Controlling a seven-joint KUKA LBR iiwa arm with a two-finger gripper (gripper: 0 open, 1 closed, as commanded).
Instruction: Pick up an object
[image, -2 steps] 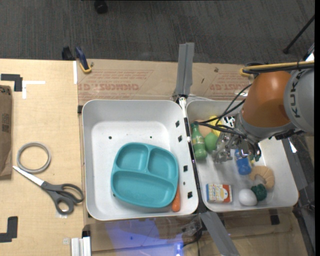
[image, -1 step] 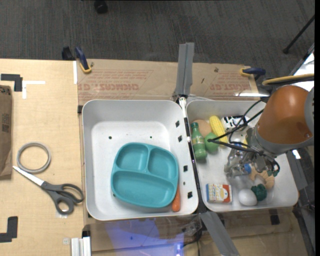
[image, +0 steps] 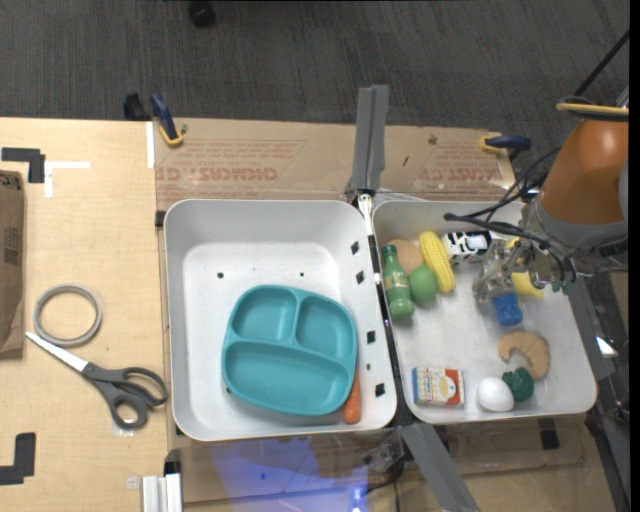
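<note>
I can't tell how my two-finger gripper (image: 497, 283) is set as it hovers over the small blue plastic block (image: 508, 309) in the right white bin (image: 560, 405), and crowding from the yellow toy corn cob (image: 436, 261) may spoil the grab.

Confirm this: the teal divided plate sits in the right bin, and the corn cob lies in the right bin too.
Wrong on one point. The camera view shows the teal divided plate in the left bin, not the right. The corn cob does lie in the right bin.
</note>
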